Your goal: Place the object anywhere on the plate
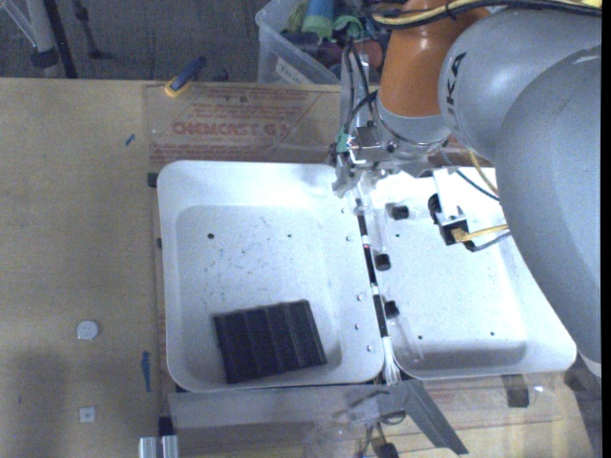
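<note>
Nearest the camera, the plate (269, 341) — a dark, ribbed, roughly square slab — lies flat in the left bin (181, 256), close to that bin's near edge and a little right of its middle, turned slightly askew to the rim. The remaining floor of the left bin is white with faint specks. Along the seam where the two bins meet runs a row of small dark clips (382, 260). The right bin (458, 351) lies beside it, its far part covered by the arm (535, 132). Above that bin's far-left corner hangs the wrist with its orange band (420, 55), and beneath it the gripper (368, 160) sits over the far end of the seam; whether it is wide, narrow or holding anything cannot be told. No object to be placed can be made out. Beyond the bins lies a flat cardboard sheet (229, 122) with red lettering, and at the bench's far edge stands a clear tub (286, 27) of coloured items.
</note>
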